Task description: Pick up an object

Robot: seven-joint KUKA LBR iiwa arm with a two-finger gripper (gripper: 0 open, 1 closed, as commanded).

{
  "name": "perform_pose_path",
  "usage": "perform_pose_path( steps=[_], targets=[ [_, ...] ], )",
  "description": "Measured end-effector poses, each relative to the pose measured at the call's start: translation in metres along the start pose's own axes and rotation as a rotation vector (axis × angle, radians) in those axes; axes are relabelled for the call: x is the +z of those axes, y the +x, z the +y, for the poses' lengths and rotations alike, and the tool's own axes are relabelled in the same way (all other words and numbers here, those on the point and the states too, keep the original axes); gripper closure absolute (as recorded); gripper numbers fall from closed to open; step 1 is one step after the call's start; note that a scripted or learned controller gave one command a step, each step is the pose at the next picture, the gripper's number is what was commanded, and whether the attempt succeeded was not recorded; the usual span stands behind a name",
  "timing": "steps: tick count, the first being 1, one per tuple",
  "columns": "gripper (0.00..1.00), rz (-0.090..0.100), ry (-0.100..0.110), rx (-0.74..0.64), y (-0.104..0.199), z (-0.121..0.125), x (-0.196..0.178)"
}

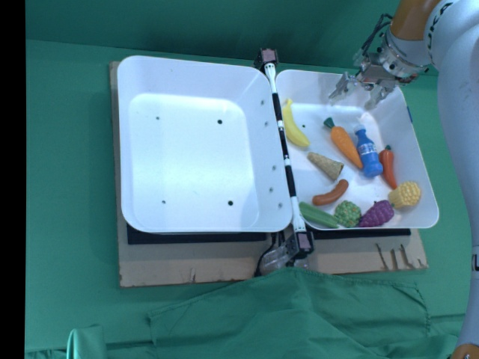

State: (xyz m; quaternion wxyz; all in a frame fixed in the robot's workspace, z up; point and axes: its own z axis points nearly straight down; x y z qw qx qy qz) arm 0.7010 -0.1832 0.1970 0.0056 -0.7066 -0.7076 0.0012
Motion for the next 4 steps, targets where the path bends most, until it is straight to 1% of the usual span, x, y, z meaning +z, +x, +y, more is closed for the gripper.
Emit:
perform_pose_path(
  steps=[1,2,3,4],
  targets=[
    [1.0,0.003,-0.006,0.001,0.001,0.002,-0.014],
    [0.0,0.002,-0.005,0.001,0.001,0.001,-0.014],
    [1.0,-0.001,-0.014,0.003,0.0,0.003,-0.029],
    [0.0,-0.002,-0.012,0.003,0.0,0.003,-0.028]
  ],
)
